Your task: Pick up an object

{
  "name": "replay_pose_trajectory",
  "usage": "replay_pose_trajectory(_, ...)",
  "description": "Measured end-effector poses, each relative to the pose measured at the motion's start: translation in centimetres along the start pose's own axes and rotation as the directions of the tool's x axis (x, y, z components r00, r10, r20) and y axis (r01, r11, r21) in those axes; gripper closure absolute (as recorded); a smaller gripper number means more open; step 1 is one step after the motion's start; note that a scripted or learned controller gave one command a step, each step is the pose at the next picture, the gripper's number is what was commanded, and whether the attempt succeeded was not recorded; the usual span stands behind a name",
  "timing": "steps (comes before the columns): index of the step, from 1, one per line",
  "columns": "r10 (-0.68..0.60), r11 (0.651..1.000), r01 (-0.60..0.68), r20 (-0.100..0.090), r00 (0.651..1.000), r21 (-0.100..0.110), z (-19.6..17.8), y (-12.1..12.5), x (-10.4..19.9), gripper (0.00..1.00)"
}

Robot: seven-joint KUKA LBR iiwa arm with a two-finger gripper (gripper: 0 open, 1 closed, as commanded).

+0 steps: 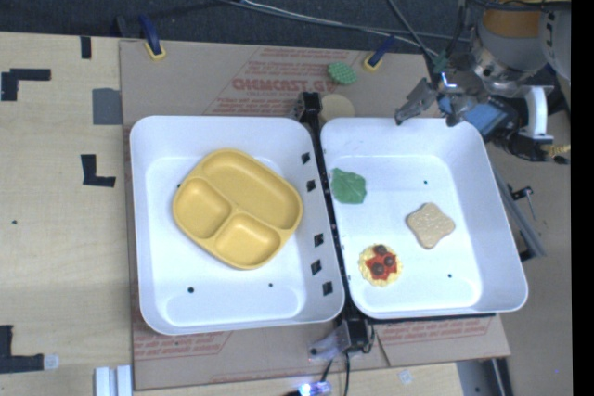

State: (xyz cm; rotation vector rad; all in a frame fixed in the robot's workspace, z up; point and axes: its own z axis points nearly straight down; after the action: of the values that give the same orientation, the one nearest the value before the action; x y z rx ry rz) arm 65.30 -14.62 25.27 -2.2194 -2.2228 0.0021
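While the gripper (429,99) hangs over the right bin's (483,164) far rim w/ fingers spread, holding nothing, green piece (349,186), cracker (430,225) & mini pizza (380,264) lie inside.

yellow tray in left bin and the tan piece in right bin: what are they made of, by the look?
Yellow tray: likely moulded plastic, smooth with a slight sheen, three rounded compartments. Tan piece: probably toy food, plastic or foam, matte and speckled like a bread slice; too small to be sure.

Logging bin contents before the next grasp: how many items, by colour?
Yellow: 1, the divided tray in the left bin
Green: 1, the leaf-shaped piece
Tan: 1, the toast-like piece
Yellow with red: 1, the small pizza-like piece
Total: 4
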Motion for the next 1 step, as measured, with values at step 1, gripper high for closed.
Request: replay_pose_trajectory(1,0.001,1.000,-0.001,0.001,1.000,0.005,5.46,0.06,-0.99,0.00)
